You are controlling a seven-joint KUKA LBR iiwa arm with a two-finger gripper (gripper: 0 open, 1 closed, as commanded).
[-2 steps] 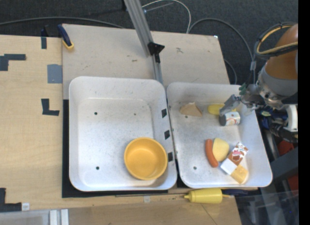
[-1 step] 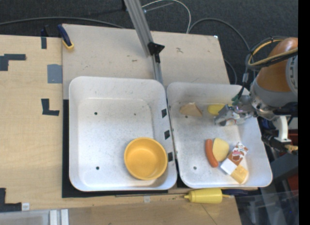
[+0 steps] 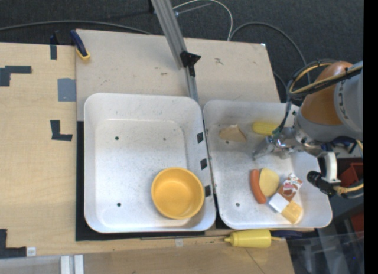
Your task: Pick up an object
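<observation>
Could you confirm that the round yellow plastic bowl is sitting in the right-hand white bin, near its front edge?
Not quite: the camera view shows the round yellow plastic bowl sitting in the left-hand white bin, near its front edge.

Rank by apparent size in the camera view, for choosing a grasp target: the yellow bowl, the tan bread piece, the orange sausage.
1. yellow bowl, clearly largest
2. orange sausage and tan bread piece: too alike to rank.

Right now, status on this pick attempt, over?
Gripper low over the right bin, nothing held. Tan block and yellow piece flank it. Yellow bowl sits in left bin.
</observation>
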